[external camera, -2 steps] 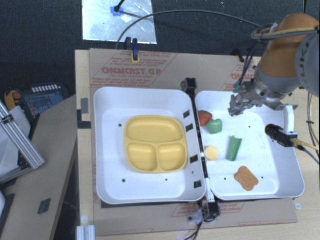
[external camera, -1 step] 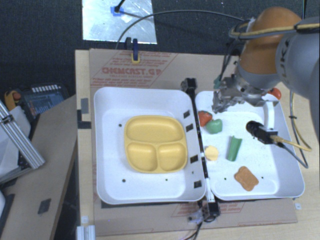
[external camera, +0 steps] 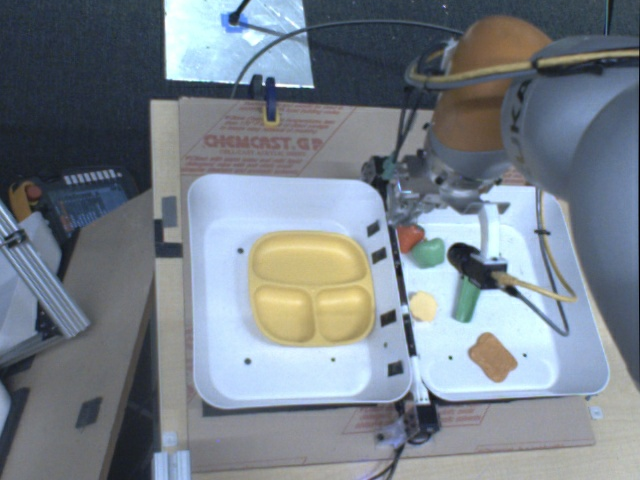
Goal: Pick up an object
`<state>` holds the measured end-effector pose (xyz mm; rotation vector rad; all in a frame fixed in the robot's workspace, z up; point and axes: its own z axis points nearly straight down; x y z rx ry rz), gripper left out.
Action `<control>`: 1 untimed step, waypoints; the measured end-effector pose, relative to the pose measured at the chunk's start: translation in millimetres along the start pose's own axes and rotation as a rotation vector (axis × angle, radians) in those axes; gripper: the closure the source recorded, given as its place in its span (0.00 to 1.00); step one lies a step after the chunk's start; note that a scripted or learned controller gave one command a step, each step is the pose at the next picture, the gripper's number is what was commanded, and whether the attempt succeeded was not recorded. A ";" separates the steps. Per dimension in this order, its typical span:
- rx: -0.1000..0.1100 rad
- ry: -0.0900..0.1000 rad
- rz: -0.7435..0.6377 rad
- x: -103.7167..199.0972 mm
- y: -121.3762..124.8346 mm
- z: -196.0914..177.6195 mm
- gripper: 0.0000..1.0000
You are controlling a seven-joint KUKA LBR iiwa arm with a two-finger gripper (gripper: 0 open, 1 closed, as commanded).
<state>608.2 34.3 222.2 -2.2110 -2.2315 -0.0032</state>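
1. We are reading the status at the right bin (external camera: 592, 366), one of two white bins standing side by side on the worktop (external camera: 300, 140).

2. The end effector (external camera: 404, 206) is hanging low over the right bin's rear left corner, close to the wall shared with the left bin (external camera: 215, 268). We are not able to tell whether it is released or clenched; the wrist body is covering that part.

3. We are seeing nothing carried. Every loose item is lying on the bin floor:
- a red piece (external camera: 409, 236), just in front of the end effector and touching, or almost touching, a green lump (external camera: 430, 254);
- a green cylinder (external camera: 465, 301), nearer the bin's middle;
- a pale disc (external camera: 424, 307), near the shared wall;
- a brown slice (external camera: 493, 357), toward the front, well apart from the rest.

4. The left bin is holding a yellow tray (external camera: 310, 286) with three compartments, and the arm is not over it.

5. We are judging the task as not yet done: the approach appears complete or nearly so, and the red piece appears to be the likeliest target, being the nearest. The grasp and the lift are remaining. We are treating the red piece's closeness to the green lump and to the bin wall as the chief risk to a clean grasp.
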 end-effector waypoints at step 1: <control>-0.001 0.002 -0.002 65.2 4.5 -1.3 1.00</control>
